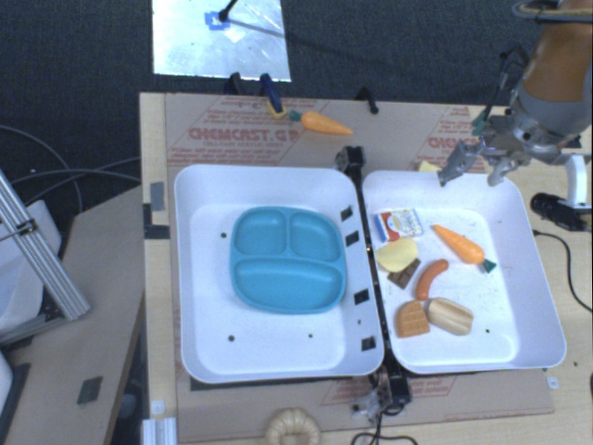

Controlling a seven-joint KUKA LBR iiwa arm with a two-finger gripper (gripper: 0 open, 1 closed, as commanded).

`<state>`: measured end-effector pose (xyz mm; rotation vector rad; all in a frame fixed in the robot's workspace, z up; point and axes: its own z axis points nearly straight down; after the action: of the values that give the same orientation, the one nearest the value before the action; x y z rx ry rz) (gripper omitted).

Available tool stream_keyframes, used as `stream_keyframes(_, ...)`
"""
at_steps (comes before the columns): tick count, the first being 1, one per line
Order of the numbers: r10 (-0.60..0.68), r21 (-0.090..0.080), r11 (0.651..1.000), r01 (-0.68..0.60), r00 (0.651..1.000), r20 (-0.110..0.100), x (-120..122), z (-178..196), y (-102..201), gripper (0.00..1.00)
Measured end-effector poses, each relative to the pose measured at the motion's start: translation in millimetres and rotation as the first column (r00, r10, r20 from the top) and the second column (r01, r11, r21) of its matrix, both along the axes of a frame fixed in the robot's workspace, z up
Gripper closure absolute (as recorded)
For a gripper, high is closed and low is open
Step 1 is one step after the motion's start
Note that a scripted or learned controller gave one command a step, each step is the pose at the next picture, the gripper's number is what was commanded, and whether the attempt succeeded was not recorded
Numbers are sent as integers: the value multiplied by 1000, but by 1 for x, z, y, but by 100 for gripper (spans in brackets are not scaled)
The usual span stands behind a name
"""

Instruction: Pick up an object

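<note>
From my remote seat I see the gripper (pixel 477 167) hanging over the far edge of the right bin (pixel 533 341), near its far right corner. Its two fingers are spread apart with nothing between them, and they point down toward the bin's rim.

The right bin holds the toy food I can choose from. A carrot (pixel 459 244) lies toward the far right of the bin's floor, slanted, green tip pointing near-right. A small red and white packet (pixel 401 222) sits at the far left of that bin, by the divider. Just nearer than the packet is a yellow slice (pixel 398 252), touching a dark brown piece (pixel 404 273) at its near edge. A sausage (pixel 431 278) lies just right of the brown piece, tilted. Nearer still sit a browned toast piece (pixel 412 319) and a bread roll (pixel 450 315), side by side and touching. All of these lie well apart from the gripper, nearer to me than it is.

The left bin (pixel 208 341) holds a blue divided plate (pixel 287 258) at its middle. Beyond the bins, on the cardboard sheet (pixel 232 133), lies a second carrot (pixel 320 122), next to a blue clamp (pixel 271 93). A yellow scrap (pixel 428 166) peeks out at the far rim of the right bin.
</note>
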<state>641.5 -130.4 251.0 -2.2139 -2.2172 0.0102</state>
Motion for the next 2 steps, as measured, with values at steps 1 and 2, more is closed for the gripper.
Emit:
stream_keyframes(1,2,-1,1000,-2,1000,12,2,8,0,0)
stream_keyframes(2,3,-2,1000,-3,1000,8,9,-52,2,0)
